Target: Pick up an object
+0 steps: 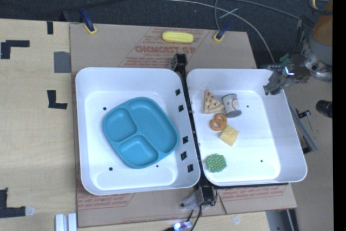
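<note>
Approach step, nothing grasped yet. Claw (275, 84) hangs over the right bin's (281, 132) upper right rim; looks empty, but too small and blurred to tell whether it is released or clenched. Candidates cluster in that bin's left half: pizza slice (210, 101), can (231, 104), pretzel (218, 122), cheese cube (228, 135), green ball (215, 163). Next: move left over one and descend.

Count on inspection: two white bins, left (86, 116) and right (281, 132); one blue divided plate (139, 131); one pizza slice (210, 101); one small can (231, 105); one pretzel (218, 122); one cheese wedge (228, 135); one green leafy item (215, 163); one yellow banana (177, 37)
</note>
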You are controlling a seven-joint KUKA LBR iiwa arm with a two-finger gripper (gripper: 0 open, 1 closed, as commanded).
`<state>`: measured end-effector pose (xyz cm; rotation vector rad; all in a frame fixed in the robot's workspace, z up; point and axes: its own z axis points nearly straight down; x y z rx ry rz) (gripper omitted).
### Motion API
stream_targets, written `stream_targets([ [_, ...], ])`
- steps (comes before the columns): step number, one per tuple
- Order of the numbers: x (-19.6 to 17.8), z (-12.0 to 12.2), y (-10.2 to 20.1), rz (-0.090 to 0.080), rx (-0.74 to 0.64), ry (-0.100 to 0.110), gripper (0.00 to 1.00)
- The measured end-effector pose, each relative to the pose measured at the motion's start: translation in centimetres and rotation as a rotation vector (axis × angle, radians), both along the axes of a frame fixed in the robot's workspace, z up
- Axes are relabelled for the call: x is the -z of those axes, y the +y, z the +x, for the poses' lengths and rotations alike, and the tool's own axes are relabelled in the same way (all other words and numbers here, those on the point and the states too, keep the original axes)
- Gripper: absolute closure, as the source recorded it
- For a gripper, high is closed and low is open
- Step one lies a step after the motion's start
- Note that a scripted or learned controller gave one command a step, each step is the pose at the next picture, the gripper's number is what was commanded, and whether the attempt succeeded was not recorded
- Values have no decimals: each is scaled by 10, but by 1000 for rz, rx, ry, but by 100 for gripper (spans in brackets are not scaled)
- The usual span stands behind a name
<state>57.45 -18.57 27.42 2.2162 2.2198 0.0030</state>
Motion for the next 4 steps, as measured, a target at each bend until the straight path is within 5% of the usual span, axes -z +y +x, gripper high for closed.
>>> stream_targets([
  [4, 26, -16, 217, 2, -4, 7, 100],
])
